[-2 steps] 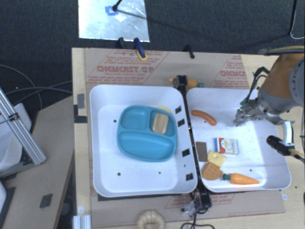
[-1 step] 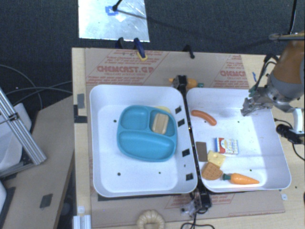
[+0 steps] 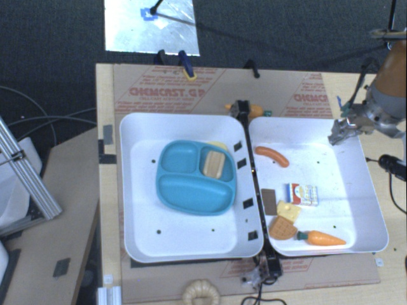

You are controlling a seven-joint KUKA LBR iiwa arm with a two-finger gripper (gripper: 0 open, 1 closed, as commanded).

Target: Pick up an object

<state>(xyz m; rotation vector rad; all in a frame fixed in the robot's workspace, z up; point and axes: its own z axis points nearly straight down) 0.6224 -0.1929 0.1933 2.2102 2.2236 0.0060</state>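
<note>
In the right bin (image 3: pixel 356 189) lie a red sausage (image 3: pixel 272 155), a small red, white and blue carton (image 3: pixel 301 194), a brown chocolate bar (image 3: pixel 269 201), a yellow cheese wedge (image 3: pixel 289 211), a round brown cookie (image 3: pixel 282 228) and an orange carrot (image 3: pixel 323 237). My gripper (image 3: pixel 341 131) hangs over the far right corner of this bin, well away from all of them, with nothing visible in it. The arm's orange band (image 3: pixel 392 75) rises above the wrist at the right edge.
The left bin (image 3: pixel 143 234) holds a blue divided plate (image 3: pixel 191 176) with a tan slice of bread (image 3: pixel 214 164) in one compartment. Black clips (image 3: pixel 250 202) line the seam between the bins. A yellow item (image 3: pixel 254 111) sits behind the bins. A doughnut shape (image 3: pixel 201 291) lies at the front.
</note>
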